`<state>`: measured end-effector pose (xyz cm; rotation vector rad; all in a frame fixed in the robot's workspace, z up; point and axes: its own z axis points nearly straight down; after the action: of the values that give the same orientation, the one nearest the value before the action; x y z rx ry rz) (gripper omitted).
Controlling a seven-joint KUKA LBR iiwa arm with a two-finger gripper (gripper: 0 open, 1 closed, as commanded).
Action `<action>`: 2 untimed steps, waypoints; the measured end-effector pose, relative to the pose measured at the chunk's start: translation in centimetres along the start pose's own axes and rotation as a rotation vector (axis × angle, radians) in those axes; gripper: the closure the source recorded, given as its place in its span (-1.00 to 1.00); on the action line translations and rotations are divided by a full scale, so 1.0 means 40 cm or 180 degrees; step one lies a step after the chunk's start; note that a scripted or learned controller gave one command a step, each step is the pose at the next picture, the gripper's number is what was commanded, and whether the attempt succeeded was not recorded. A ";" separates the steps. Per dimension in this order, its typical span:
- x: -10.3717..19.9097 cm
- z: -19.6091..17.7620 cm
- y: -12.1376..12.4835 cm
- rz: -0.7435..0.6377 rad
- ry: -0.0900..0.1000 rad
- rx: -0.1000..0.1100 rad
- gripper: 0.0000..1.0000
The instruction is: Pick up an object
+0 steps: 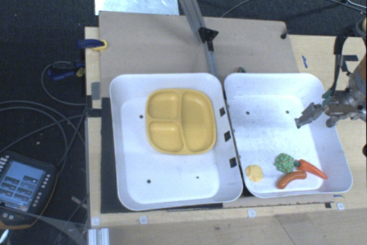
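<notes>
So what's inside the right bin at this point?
The right bin holds a small yellow piece, a green leafy toy, a carrot and a sausage near its front edge. The end effector covers part of the right wall.

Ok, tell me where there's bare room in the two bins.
Left bin: free floor below the yellow plate, toward the near wall. Right bin: bare middle and far end, left of the gripper. Crowded near corner: broccoli, carrot, sausage, yellow lump.
</notes>
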<state>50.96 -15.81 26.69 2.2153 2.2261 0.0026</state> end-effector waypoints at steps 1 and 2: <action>0.000 0.000 0.000 0.0005 0.0000 -0.0002 -1.00; 0.011 0.137 -0.022 0.0013 0.0001 0.0014 -1.00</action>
<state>50.11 -15.39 21.22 2.2221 2.2241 -0.0017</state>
